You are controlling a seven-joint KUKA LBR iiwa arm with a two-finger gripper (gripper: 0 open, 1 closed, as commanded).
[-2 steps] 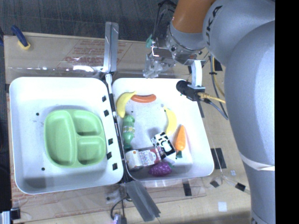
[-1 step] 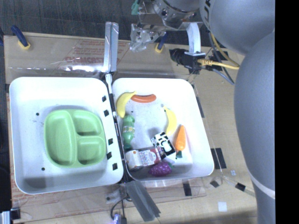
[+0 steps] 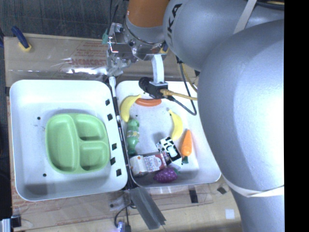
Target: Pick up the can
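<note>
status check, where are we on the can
gripper over back corner of left bin. can on its side, front of right bin, untouched. grapes and green bottle close beside it.

The green bottle (image 3: 132, 132), grapes (image 3: 165, 175) and black-and-white box (image 3: 169, 149) crowd the can (image 3: 146, 164). Bare floor opens mid right bin (image 3: 153, 122).
</note>
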